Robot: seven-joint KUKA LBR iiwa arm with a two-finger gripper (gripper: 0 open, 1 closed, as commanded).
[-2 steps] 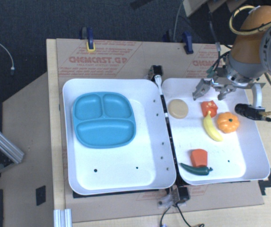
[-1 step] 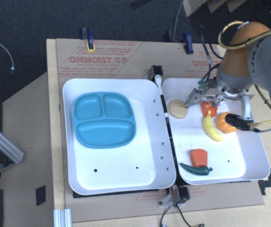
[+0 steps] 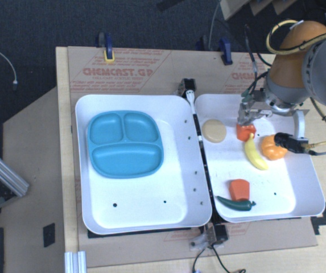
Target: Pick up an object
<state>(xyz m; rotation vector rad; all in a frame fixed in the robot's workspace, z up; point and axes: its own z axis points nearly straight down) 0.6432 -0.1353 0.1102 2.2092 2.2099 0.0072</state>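
Nearest, at the right bin's [image 3: 299, 203] front edge: a curved, glossy dark-green chili pepper [image 3: 235, 204], touching a blocky orange-red cup-shaped piece [image 3: 239, 188] just behind it. Mid-bin: a smooth yellow banana [image 3: 254, 154], bent, with a lumpy orange bell pepper [image 3: 272, 147] just beside its right. Left of those, a flat, matte cream-coloured round disc [image 3: 214, 131]. The gripper [image 3: 247, 121] is down at a small orange-red chunk [image 3: 245, 132] by the banana's far tip; jaw state — cannot tell, fingers read as a dark blur. Left bin [image 3: 94, 209], smooth white plastic with rounded corners, holds a sky-blue three-section plate [image 3: 126, 144]. Both bins sit on a tan board [image 3: 151, 67] with red print.
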